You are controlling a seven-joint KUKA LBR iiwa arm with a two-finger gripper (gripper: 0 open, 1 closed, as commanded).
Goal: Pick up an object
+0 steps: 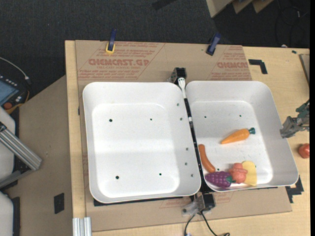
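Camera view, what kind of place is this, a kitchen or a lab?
Most likely a robotics lab bench, not a kitchen: two white bins sit on clamped cardboard, toy food like a carrot lies in the right bin, and a gripper reaches in from the right.

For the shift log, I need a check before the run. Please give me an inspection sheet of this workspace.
Surface: brown board bearing left bin and right bin.
Job's things: carrot, sausage, purple grapes, pink and yellow toy food, all in the right bin.
Clutter: small orange-red item outside the right bin.
Grippers: gripper beside the right bin's right rim.
Cables: cable at the front edge.
Surroundings: dark floor.
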